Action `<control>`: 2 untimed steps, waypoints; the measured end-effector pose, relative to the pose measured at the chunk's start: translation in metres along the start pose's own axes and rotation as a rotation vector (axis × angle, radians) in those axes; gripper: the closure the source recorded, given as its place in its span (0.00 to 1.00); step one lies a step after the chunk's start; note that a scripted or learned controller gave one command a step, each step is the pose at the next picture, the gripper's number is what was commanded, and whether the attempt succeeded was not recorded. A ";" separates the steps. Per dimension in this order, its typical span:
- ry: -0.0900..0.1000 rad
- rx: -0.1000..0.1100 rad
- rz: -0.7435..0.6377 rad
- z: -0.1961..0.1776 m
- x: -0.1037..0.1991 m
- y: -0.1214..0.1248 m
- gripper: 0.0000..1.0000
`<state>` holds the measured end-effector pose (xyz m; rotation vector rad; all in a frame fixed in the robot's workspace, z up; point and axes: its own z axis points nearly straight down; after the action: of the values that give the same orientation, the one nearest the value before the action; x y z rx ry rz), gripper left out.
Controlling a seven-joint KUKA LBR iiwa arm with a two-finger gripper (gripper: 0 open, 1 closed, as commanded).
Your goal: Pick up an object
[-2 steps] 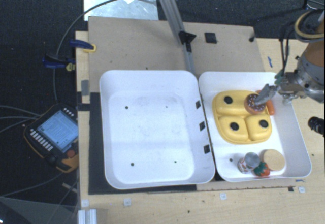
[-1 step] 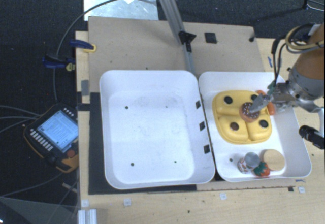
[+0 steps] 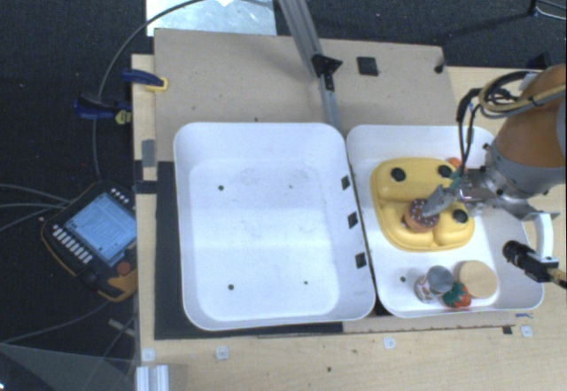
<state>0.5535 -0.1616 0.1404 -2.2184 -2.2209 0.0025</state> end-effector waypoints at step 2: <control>-0.001 -0.013 -0.004 0.000 0.000 0.004 1.00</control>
<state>0.5575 -0.1615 0.1402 -2.2203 -2.2320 -0.0106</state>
